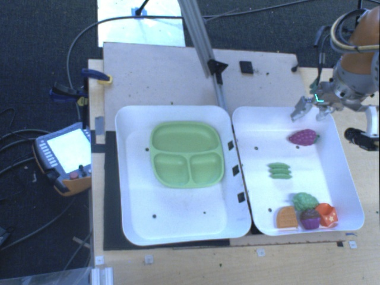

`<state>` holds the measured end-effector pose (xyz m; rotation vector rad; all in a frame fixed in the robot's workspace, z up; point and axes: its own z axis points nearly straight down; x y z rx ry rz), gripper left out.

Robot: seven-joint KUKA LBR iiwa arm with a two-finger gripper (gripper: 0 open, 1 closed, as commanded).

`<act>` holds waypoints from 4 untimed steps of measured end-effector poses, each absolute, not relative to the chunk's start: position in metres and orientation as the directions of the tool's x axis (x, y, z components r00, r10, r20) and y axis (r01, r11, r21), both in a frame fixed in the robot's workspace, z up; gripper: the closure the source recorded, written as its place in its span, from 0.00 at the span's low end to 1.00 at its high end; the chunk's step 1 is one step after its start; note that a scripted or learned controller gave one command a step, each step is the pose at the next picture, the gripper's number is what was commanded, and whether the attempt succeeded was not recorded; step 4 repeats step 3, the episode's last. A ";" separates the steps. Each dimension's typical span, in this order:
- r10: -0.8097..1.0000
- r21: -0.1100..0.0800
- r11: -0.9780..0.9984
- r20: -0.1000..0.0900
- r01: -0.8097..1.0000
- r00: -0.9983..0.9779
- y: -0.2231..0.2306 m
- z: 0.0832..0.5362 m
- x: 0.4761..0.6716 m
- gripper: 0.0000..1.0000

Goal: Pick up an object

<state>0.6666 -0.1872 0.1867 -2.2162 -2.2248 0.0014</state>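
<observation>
The objects to pick from are all lying in the right bin [350,186], and the nearest of them are crowding its front corner — an orange slab-shaped piece [287,217], a dark purple round piece [310,219], a red-orange piece [327,215] and a green leafy-looking piece [304,201] just behind them, all touching or nearly touching one another. A little farther back, near the middle of that bin, a green pea-pod-like piece [279,170] is lying by itself, well apart from the cluster. Farther still, toward the bin's back, a purple grape-like bunch [303,137] is resting on the white floor. The left bin [136,212] is holding a light green divided plate [187,154], sitting flat with its one wide compartment toward the back and two smaller ones toward the front. At the back right, the gripper [310,109] is hovering over the far rim of the right bin, just beyond the purple bunch and not touching it; its two fingers are standing spread apart with nothing between them. Behind it the arm [359,52] is reaching in from the right — grey, with its orange band showing above the wrist.
</observation>
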 end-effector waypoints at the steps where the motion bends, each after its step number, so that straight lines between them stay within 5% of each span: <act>1: 1.000 0.002 0.005 -0.001 1.000 -0.005 -0.187 0.189 0.668 0.00; 3: 1.000 0.002 0.008 -0.001 1.000 -0.008 -0.183 0.083 0.668 0.00; 4: 1.000 0.002 0.008 -0.001 1.000 -0.008 -0.183 0.083 0.668 0.00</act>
